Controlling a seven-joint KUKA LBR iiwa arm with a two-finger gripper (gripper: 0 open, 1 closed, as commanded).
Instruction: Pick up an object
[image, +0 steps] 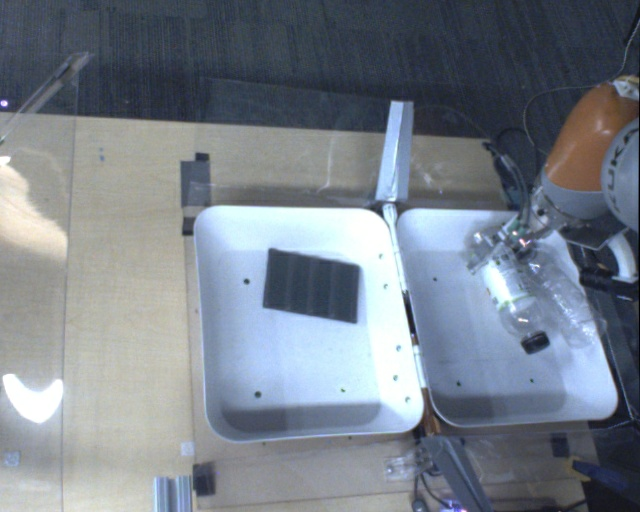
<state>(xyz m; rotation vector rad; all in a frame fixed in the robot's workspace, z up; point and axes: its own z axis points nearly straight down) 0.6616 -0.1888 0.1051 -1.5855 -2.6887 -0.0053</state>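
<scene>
A clear plastic bottle (512, 290) with a black cap (535, 342) lies at a slant in the right bin (470, 395), cap end toward the front. My gripper (512, 240) is at the bottle's far end, right over it, and glare off the plastic hides where the two meet. The arm's orange band (585, 135) rises at the right edge. A dark grey ribbed rectangular pad (311, 286) lies flat in the left bin (300, 400), toward the back.
The two white bins meet at a shared rim (405, 310) in the middle. A metal bar (395, 150) stands behind them. Cables (505, 170) run behind the right bin, close to the arm. A glass sheet (60, 250) covers the bench's left.
</scene>
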